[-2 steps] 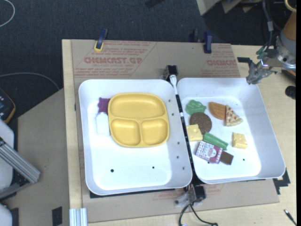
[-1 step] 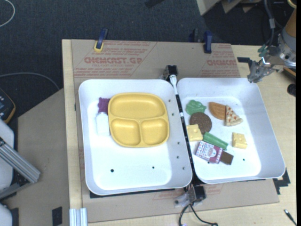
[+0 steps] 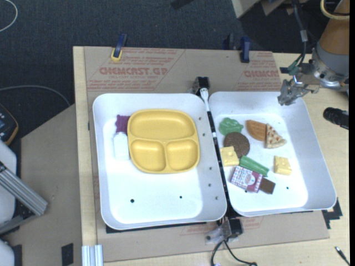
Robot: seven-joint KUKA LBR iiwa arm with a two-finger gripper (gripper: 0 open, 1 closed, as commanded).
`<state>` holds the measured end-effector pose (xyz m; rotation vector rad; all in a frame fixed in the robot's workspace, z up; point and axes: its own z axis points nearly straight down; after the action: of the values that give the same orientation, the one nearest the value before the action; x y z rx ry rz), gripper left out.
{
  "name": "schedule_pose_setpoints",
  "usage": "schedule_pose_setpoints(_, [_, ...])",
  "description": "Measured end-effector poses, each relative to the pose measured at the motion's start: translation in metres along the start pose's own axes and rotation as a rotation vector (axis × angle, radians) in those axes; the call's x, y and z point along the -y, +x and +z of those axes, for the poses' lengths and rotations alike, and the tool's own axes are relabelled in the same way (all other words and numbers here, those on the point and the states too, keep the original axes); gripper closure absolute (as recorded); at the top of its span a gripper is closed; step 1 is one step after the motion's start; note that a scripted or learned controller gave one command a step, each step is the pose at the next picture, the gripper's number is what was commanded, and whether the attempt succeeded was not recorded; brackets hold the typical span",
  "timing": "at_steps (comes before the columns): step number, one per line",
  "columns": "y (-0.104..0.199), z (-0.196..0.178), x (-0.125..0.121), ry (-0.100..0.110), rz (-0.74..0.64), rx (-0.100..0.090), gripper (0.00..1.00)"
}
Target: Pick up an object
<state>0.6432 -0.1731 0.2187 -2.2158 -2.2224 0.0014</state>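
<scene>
Closest to the camera, at the bottom of the frame, some cables [image 3: 224,243] hung off the front edge of the bench between the two bins. The left bin [image 3: 158,204] held a yellow tray with three sections [image 3: 163,140], with a small white bottle [image 3: 120,146] and a purple thing [image 3: 122,122] just beside its left side. The right bin [image 3: 310,165] held the toy food to pick from: a green leaf piece [image 3: 229,126], a brown cookie [image 3: 237,143], a pizza slice [image 3: 274,137], a bread piece [image 3: 256,128], two yellow cheese cubes [image 3: 283,165], a green bar [image 3: 253,165] and a red and white packet [image 3: 246,179]. The gripper [image 3: 288,96] hung over the upper right rim of the right bin, at the upper right of the frame. It held nothing, and I could not tell if it was wide or narrow. To do this step well, the arm would probably need to move left and down over one piece standing apart from the rest, like the far cheese cube, and come straight down on it.
</scene>
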Motion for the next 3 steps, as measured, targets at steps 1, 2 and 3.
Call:
schedule_pose_setpoints(1, [0.054,-0.011,0.014,-0.001,-0.001,0.000,1.00])
schedule_pose_setpoints(2, [0.095,-0.002,0.031,0.001,-0.001,-0.001,1.00])
schedule_pose_setpoints(3, [0.129,-0.008,0.057,0.000,-0.001,-0.001,1.00])
